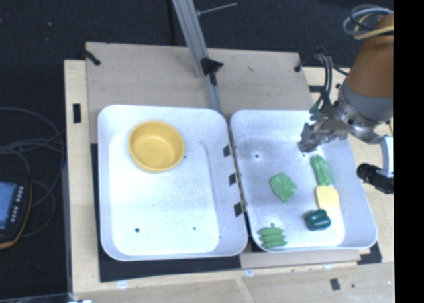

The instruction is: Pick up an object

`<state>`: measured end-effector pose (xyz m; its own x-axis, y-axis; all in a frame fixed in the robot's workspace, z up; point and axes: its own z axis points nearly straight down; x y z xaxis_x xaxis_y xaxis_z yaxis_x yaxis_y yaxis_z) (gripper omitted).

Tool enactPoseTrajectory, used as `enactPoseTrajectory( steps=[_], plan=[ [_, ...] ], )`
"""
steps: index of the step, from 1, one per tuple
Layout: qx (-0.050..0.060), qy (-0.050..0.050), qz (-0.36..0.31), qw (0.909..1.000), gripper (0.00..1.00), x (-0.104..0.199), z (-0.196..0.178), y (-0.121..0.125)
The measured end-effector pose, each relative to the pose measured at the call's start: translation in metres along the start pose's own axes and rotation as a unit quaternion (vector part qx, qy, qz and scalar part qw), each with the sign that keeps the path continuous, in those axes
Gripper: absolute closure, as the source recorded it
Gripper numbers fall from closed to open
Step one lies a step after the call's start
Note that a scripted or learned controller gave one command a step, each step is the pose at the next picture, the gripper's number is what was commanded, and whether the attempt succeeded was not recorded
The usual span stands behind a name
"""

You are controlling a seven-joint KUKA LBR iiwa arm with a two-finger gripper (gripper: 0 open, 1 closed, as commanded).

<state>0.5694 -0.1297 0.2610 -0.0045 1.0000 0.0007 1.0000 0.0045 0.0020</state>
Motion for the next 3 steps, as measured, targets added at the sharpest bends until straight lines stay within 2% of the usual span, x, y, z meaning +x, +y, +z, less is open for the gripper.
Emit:
enactPoseTrajectory(
  steps=[1,2,3],
  plan=[
    [0.001,0.000,0.000,1.0000,1.00,0.060,0.009,-0.007],
    [0.000,0.000,0.000,1.0000,1.00,0.111,0.001,-0.011],
    [0.001,0.000,0.000,1.0000,1.00,0.170,0.015,-0.012]
  ],
)
